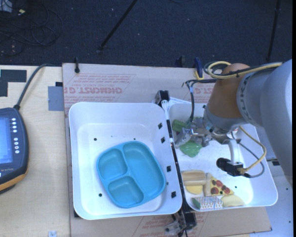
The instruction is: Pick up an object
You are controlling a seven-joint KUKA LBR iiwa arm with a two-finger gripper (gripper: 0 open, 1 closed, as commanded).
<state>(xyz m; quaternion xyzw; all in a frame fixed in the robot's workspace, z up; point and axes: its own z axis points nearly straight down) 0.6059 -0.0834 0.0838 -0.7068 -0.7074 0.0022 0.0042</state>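
Reaching in from the right edge of the surface (39,112), the grey arm (266,102) with its orange band is seen bent down over the right bin (266,191), and the gripper (195,135) is lowered near that bin's left wall, in its far half. Whether anything is held, or how the gripper stands, cannot be told, since the wrist and cables cover it. A green object (190,149) is seen just beneath and beside the gripper, close to the divide between the two bins, and a second green piece (178,126) lies just beyond it toward the bin's far left corner. Along the near edge of the right bin, a pale yellow block (193,177) is laid near the left wall, a slice-shaped toy with red spots (218,186) is placed beside it, and a small patterned packet (209,203) rests at the near rim. A blue sectioned plate (130,174) is set in the left bin (89,117), toward its near right corner. A handheld pendant with a lit screen (2,147) is laid at the left edge of the surface.
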